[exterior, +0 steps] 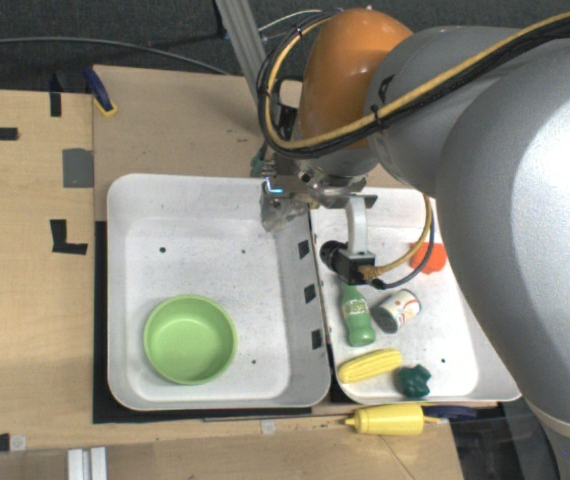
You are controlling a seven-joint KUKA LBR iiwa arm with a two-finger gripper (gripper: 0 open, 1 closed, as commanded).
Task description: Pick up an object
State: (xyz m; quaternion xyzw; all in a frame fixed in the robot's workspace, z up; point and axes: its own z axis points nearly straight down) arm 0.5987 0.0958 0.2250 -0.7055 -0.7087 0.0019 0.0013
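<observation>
The green plastic bottle (357, 318) lies in the right white bin (452, 330), close to its left wall. Just beside it is a white and grey can (398, 310). Nearer the front lie a yellow toy corn cob (369, 366) and a small dark green lump (413, 379). The gripper (285, 208) is over the far end of the wall between the bins, apart from the bottle; whether it is open or closed, I cannot tell. A round green bowl (190, 339) sits in the left white bin (125, 203).
</observation>
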